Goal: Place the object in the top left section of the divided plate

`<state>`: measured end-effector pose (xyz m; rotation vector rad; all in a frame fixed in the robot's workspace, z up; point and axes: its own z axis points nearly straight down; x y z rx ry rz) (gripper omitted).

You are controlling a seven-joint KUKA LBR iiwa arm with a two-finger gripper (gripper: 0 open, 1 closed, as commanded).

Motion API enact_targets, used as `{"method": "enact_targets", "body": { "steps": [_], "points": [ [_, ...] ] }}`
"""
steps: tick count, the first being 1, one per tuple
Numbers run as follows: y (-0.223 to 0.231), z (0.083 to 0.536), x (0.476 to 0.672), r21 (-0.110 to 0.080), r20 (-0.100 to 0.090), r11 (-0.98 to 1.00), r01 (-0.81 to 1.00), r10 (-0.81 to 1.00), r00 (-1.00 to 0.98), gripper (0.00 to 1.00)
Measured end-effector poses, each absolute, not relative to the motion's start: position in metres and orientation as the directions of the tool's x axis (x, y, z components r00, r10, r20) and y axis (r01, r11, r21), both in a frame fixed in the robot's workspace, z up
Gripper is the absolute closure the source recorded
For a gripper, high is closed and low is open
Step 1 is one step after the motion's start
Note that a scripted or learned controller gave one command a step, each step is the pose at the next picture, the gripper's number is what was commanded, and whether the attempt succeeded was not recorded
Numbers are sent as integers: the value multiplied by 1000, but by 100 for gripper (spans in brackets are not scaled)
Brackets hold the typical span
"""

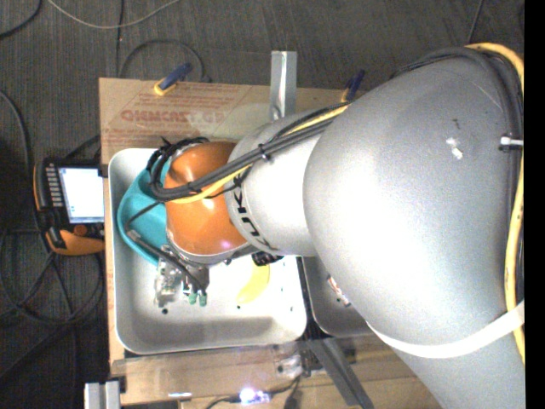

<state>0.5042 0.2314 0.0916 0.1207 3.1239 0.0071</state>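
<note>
Jaws hang low over the floor of the left bin [128, 326], pointing down under the wrist. Can't tell whether they're open or closed: too small and cluttered at this angle. Nothing visibly held between them.

Just to their right lies a yellow object [254, 285], prob. the task's thing. It rests on the bin floor, apart from the jaws, its upper end tucked under the arm [400, 203]. Judging by that, the pick isn't done yet, or a try missed. Jaws sit beside it, not over it, so a sideways shift looks needed before any grasp.

The teal divided plate [136, 216] sits in the same bin, toward its upper-left corner, w/ the orange band [200, 203] covering most of it. Dividers and the top left section are hidden, so can't tell if that section is free. Plate rim is near the jaws, above and to the left. Short carry, but the rim could catch the tips if they travel this low.

Around: right bin [328, 313] mostly under the arm. Both bins rest on a surface w/ a cardboard sheet [170, 113] held by a blue clamp [170, 77]. A metal post [283, 79] stands behind; a teach pendant [72, 203] lies off to the left, well clear. Main obstruction to seeing the work is the arm itself.
</note>
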Motion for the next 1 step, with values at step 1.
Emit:
{"method": "enact_targets", "body": {
  "steps": [1],
  "points": [
    [184,92,489,9,-19,999,32,32,-999,100]
  ]
}}
